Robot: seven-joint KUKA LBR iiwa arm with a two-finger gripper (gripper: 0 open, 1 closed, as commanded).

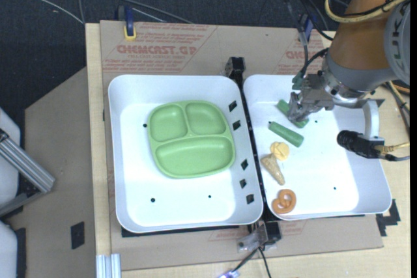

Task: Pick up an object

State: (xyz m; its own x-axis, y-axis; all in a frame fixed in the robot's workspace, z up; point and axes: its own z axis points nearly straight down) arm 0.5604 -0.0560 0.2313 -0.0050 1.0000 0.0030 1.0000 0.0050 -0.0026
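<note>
Gripper [301, 112] hangs low over the right bin [355, 185], near its upper left part; whether it is open or closed, I cannot tell. Just beside it lies a green stick-shaped piece [287, 134], perhaps touching. Below lie a yellow piece [280, 150], a tan piece [275, 170] and an orange ring [284, 201]. A green divided plate [191, 139] sits in the left bin [130, 192].

The tabletop [189, 49] is covered by brown board printed with red lettering. Two shallow white bins are set directly on it, side by side and touching along their inner edges: the left bin [130, 192] and the right bin [365, 195]. A blue clamp [129, 21] is fixed at its far left edge.
</note>
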